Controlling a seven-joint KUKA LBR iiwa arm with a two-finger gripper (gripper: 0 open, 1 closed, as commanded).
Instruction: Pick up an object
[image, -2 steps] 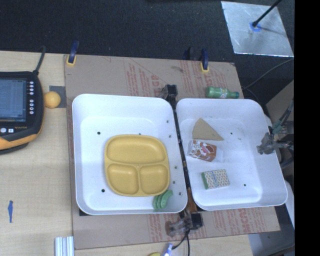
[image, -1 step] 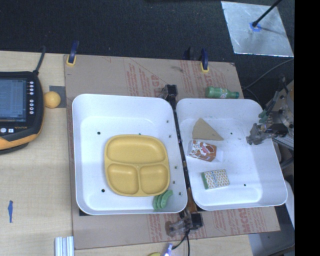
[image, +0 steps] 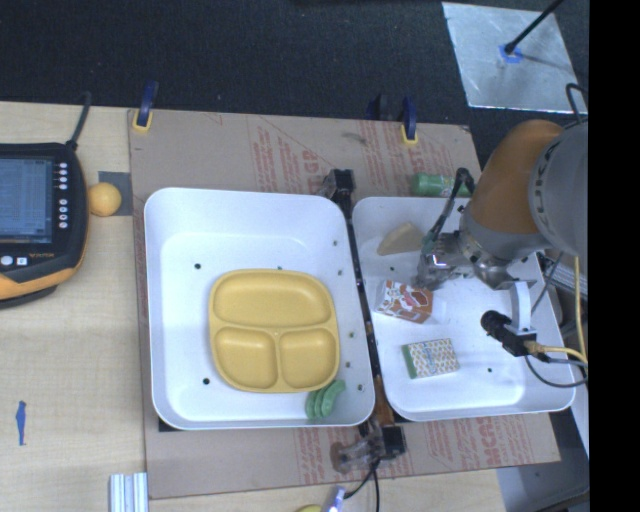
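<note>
A pale wooden bench (image: 70, 400) carries a sheet of brown cardboard (image: 250, 140) printed with faint red lettering, held at its far edge by two blue clamps. Beyond the bench the floor is dark, with a pale square patch at the top right. On the cardboard sit two shallow white bins side by side: the left bin (image: 170, 300) and the right bin (image: 480, 395).

The left bin holds one yellow divided plate (image: 272, 328) with three compartments, lying flat near the middle, and one small green object (image: 325, 400) against the near right corner.

The right bin holds three loose things: one beige wedge (image: 400, 239) near the far left corner, one red and white patterned packet (image: 405, 301) around the middle left, and one green and white patterned block (image: 430, 357) nearer the front, apart from the packet.

The arm (image: 520, 195) reaches over the right bin, and its gripper (image: 434, 266) hangs just above the far edge of the packet; how the gripper stands I cannot tell.

Off the cardboard to the left lie one control pendant (image: 35, 225) and one yellow ball (image: 104, 198) beside it
</note>
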